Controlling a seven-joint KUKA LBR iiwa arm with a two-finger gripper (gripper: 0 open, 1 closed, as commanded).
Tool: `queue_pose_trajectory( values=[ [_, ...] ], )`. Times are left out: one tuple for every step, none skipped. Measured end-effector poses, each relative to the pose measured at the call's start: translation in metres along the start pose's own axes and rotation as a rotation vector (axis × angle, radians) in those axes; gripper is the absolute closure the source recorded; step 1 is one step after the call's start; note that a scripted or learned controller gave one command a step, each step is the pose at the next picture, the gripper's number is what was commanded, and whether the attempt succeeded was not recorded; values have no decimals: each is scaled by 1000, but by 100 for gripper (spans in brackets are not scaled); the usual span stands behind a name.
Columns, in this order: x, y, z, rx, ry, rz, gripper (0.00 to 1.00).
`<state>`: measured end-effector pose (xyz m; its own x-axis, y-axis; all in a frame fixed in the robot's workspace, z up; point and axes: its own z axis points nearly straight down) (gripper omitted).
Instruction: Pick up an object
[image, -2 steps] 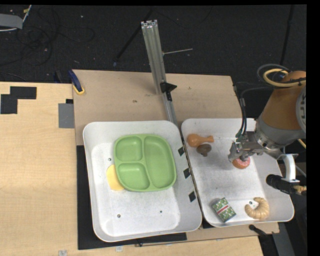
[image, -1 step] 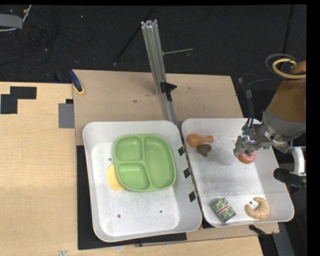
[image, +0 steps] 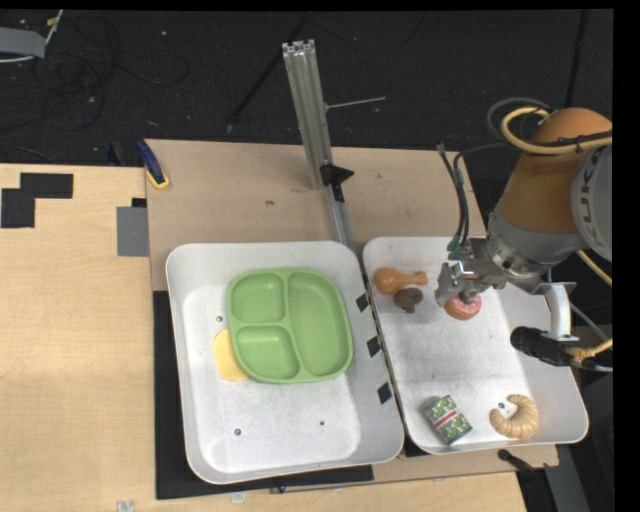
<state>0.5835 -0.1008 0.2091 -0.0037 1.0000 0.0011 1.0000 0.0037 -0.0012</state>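
Note:
My gripper (image: 461, 290) hangs low over the upper part of the right bin (image: 440, 365), directly above a small round red object (image: 465, 309) and touching or nearly touching its top. To its left lie an orange drumstick-shaped toy (image: 392, 279) and a small brown piece (image: 407, 298). Near the bin's front edge sit a green box (image: 447, 419) and a tan croissant (image: 514, 417).
The left bin (image: 290, 430) holds a green divided plate (image: 290, 325), with a yellow item (image: 226, 358) poking out from under its left edge. A metal post (image: 312, 120) rises behind the gap between the bins. The arm's grey and orange body (image: 545, 200) fills the right side.

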Motion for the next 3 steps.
queue_pose_trajectory(
  values=[
    [57, 6, -11, -1, 0, -1, 100],
    [109, 7, -1, 4, 0, -1, 100],
    [163, 3, 5, 4, 0, -1, 100]
  ],
)
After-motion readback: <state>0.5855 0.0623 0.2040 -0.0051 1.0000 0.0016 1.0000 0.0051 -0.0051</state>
